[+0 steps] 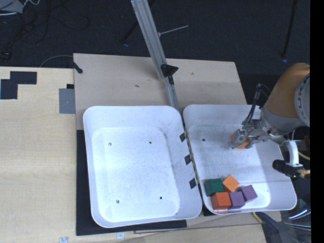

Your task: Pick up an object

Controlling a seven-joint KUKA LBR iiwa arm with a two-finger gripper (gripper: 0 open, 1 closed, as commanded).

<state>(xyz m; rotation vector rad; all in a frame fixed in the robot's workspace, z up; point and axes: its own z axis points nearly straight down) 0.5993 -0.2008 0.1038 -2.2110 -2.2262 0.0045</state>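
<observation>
My gripper [240, 140] reaches in from the right over the right bin [217, 120], near its right-hand middle. An orange object [241, 139] shows between its fingertips, a little above the bin floor, and the fingers are shut on it. At the front of the same bin lie several blocks in a cluster: a green block [213, 186], an orange block [231, 183], a red-orange block [220, 200] and two purple blocks [243, 195].
The left bin [134, 166] sits beside the right one, with black clips [186, 159] along their shared edge. A slanted metal rail [154, 44] rises behind the bins. The arm's orange band [286, 92] stands at the right edge.
</observation>
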